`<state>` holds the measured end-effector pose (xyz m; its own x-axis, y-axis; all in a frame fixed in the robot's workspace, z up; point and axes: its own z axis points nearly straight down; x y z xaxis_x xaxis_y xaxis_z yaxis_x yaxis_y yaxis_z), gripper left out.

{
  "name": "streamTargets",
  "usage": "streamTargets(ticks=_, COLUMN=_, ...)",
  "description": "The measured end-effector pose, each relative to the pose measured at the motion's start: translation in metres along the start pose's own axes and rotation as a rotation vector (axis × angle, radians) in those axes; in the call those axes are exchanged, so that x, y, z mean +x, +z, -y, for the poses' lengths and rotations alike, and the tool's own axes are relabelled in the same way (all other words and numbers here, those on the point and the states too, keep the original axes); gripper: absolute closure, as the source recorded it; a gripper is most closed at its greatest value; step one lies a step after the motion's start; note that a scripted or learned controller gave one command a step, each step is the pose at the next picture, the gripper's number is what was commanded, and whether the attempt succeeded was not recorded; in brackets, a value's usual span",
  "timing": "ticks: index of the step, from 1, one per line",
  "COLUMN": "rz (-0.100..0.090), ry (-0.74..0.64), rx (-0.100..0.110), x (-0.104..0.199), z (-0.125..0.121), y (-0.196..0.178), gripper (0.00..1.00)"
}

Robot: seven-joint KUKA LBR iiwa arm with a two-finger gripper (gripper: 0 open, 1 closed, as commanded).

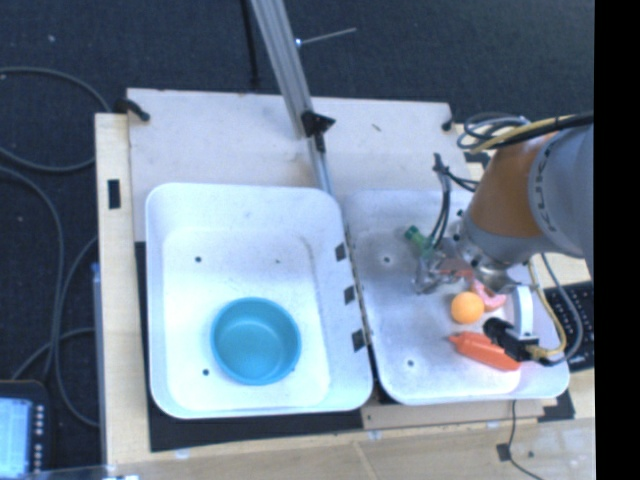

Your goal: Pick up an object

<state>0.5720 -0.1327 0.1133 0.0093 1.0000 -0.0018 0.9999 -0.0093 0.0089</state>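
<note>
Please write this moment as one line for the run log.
arm: over right bin | gripper: low near bin floor, grasp unconfirmed | right bin: orange ball, orange-red object | left bin: blue bowl

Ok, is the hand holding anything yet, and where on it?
Cannot tell. The hand is down in the right bin, apart from the orange ball, and whatever lies under its tip is too small to make out.

pale bench (220, 138) on dark floor (120, 28) with cables (40, 183).

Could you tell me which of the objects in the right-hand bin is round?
The orange ball is the round one; the orange-red tool lying just below it is long and tapered.
</note>
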Motion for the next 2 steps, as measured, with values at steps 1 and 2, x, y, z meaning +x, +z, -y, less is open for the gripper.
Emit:
streamTargets(ticks=1, rz=-0.002, ry=0.0, rx=0.004, x=-0.006, z=-0.001, y=-0.046, gripper=1.0)
streamTargets(ticks=2, rz=-0.002, ry=-0.014, rx=0.002, x=-0.006, z=-0.007, y=-0.092, gripper=1.0)
